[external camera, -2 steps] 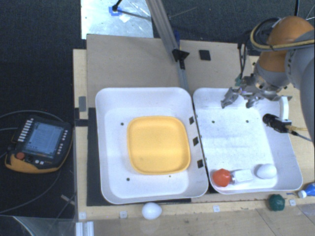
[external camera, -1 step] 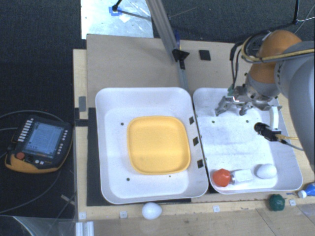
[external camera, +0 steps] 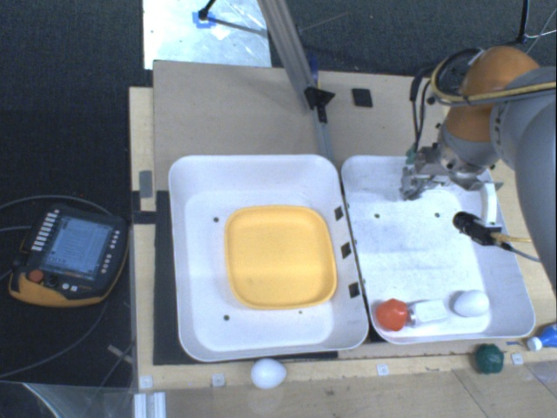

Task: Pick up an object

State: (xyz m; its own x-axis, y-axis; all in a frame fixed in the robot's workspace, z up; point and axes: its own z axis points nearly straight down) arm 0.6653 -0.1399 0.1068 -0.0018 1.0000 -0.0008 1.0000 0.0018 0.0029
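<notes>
two shallow white bins (external camera: 187, 233) are sitting on tan bench; grey two-finger gripper (external camera: 416, 181) is hovering over right bin's far edge, finger state unclear, well apart from orange-red ball (external camera: 391, 314)

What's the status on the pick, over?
End effector over right bin's far edge, nothing seen in it. Orange ball, white egg at near edge. Nothing in the way.
</notes>
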